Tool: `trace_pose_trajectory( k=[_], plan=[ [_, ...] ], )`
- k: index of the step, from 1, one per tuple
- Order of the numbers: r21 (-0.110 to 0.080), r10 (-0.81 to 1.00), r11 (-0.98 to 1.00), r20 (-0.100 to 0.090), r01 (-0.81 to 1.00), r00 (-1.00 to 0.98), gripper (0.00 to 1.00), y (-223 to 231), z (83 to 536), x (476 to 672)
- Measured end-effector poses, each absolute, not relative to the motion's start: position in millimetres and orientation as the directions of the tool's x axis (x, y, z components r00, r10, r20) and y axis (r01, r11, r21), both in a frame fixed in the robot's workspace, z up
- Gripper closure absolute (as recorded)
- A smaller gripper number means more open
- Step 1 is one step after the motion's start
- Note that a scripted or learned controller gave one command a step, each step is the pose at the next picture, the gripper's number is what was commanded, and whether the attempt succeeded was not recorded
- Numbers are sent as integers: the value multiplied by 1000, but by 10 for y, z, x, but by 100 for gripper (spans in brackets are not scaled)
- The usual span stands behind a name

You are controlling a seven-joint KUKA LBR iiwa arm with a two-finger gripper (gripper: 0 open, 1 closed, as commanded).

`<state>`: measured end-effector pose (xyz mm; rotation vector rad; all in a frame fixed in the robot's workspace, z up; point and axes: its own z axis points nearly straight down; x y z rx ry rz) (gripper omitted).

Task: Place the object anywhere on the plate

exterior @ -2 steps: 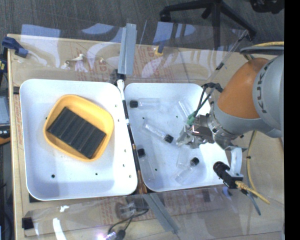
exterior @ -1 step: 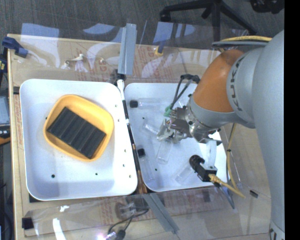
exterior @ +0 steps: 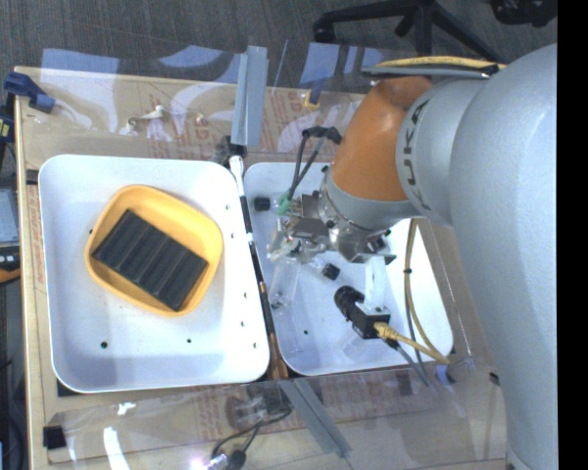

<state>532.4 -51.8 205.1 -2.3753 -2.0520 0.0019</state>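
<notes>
A yellow plate (exterior: 104,231) with rounded corners lies in the left white bin (exterior: 69,341). On it rests a black ribbed rectangular slab (exterior: 149,259), lying flat and slightly turned, covering most of the plate's middle. My gripper (exterior: 282,260) hangs over the left part of the right bin (exterior: 314,355), close to the wall between the two bins and well to the right of the plate. Nothing shows between its tips, and the wrist hides much of the right bin's floor.
A small black piece (exterior: 262,204) lies near the back left corner of the right bin, and another (exterior: 329,271) lies under the wrist. The big grey arm (exterior: 490,243) covers the right side. A metal bar (exterior: 247,96) stands behind the bins.
</notes>
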Motion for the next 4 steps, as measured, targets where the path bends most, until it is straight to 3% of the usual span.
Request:
trace_pose_trajectory(
  k=[1, 2, 3, 4],
  plan=[
    [-5, 993, -120, 0, 993, 120, 100, 16, 1903, 5593],
    [-5, 993, -120, 0, 993, 120, 0, 15, 1905, 5593],
    [-1, 974, 227, 0, 974, -227, 0, 47, 1915, 6214],
    [-2, 972, 237, 1, 972, -237, 100, 69, 2013, 6218]
  ],
)
